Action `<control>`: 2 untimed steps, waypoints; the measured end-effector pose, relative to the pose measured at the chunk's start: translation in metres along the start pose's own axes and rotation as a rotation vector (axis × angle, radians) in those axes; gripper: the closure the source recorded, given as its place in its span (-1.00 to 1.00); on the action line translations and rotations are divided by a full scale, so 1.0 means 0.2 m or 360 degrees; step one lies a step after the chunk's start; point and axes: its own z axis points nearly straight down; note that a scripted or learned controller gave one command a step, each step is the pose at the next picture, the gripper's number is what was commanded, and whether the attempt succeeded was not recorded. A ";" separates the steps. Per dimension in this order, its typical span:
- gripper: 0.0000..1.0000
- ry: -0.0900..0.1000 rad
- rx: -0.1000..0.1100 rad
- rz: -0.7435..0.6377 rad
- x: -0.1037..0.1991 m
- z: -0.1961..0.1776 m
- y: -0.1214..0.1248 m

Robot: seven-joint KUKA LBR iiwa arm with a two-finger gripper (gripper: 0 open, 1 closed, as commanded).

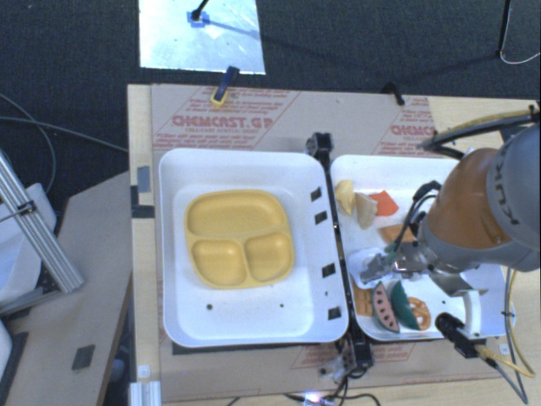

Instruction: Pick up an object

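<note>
While the gripper (376, 269) hangs low over the right bin (423, 166), I can't tell its finger state, so don't assume a grasp. Nearest target: watermelon slice (385, 304), just below the gripper, beside a green piece (407, 309). Judgement: centre over the slice, descend straight, keep off the bin wall. Yellow tray (239, 237) sits in the left bin (182, 311), well apart.
</note>
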 end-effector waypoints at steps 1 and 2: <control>-1.00 0.0000 0.0001 0.0004 -0.03 -0.08 0.00; -1.00 0.0000 0.0001 0.0001 -0.06 -0.09 0.05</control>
